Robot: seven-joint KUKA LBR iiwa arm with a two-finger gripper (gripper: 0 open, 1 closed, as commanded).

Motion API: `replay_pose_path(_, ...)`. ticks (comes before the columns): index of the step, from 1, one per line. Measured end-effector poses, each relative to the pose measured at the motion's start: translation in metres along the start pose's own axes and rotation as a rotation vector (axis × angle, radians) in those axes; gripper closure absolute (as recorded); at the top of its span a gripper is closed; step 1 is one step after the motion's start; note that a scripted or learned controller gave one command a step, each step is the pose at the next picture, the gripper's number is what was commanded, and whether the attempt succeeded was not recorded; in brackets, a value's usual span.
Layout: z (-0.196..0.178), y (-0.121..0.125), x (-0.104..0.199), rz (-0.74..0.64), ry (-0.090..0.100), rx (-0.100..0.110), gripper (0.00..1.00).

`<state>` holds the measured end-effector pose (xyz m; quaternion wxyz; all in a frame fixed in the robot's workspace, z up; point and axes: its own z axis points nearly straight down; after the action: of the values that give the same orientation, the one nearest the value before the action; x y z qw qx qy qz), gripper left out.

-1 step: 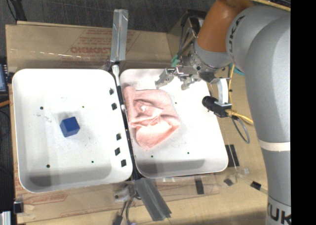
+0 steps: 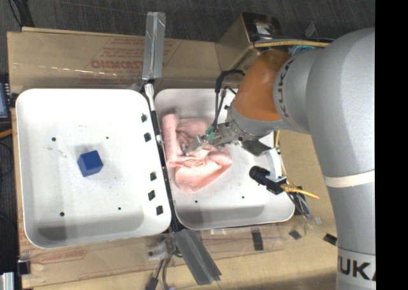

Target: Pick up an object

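Two bins are being borne side by side on the bench (image 2: 57, 50). A cube (image 2: 90, 162) is being held alone in the left bin (image 2: 38, 110), near its middle. A crumpled cloth (image 2: 193, 158) is being held in the right bin (image 2: 220, 215), toward its left wall. The gripper (image 2: 205, 143) is being positioned over the cloth, the arm (image 2: 331, 110) being extended in from the right.

Left bin (image 2: 38, 155) wide open, just 1 blue cube (image 2: 90, 162) left of centre, bare floor all round it. Right bin (image 2: 223, 215) is tight: the pink cloth (image 2: 194, 155) fills its left half, the arm (image 2: 299, 91) hangs over the upper right, only the lower strip is free.
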<state>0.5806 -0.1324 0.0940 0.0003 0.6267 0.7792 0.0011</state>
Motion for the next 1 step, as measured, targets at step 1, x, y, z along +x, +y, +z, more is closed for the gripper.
replay_pose_path(1, -0.0109, 0.0011, 0.0002, -0.005, 0.001, 0.000, 1.00)
